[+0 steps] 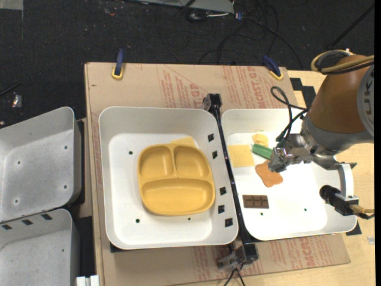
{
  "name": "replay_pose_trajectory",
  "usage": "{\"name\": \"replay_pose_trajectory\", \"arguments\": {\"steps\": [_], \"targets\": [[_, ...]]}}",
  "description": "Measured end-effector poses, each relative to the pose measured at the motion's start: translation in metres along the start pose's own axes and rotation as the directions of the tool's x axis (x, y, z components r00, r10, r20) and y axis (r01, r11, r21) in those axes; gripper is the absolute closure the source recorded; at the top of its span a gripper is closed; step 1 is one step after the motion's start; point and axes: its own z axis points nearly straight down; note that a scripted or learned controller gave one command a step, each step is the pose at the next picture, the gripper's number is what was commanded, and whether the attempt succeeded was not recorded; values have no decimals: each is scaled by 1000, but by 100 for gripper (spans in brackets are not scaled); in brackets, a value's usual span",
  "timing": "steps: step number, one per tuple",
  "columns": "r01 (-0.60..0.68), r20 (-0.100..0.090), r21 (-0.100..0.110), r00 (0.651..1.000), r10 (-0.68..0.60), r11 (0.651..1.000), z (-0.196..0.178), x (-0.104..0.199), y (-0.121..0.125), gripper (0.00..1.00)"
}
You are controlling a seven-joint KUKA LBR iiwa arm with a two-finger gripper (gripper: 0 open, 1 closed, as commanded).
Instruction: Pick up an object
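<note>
In the right bin (297, 219) lie a pale yellow square slice (240, 155), a small yellow piece (260, 139), a green stick (261, 151), an orange flat piece (269, 176) and a brown chocolate bar (256, 202). My gripper (278, 160) hangs low over the bin, right at the green stick's near end and just above the orange piece. The wrist hides the fingertips, and nothing visibly sits between them.
The left bin (119, 159) holds a yellow divided plate (176, 179). A black divider (225, 165) separates the two bins. Two white lids (36, 159) lie off the bench at the left. The right bin's lower right part is bare.
</note>
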Motion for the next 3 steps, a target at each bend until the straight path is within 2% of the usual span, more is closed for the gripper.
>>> {"name": "replay_pose_trajectory", "arguments": {"steps": [2,3], "targets": [[7,-3,3,1000,-7,1000,5,114,3,100],[6,-2,2,1000,-6,1000,0,159,12,100]]}}
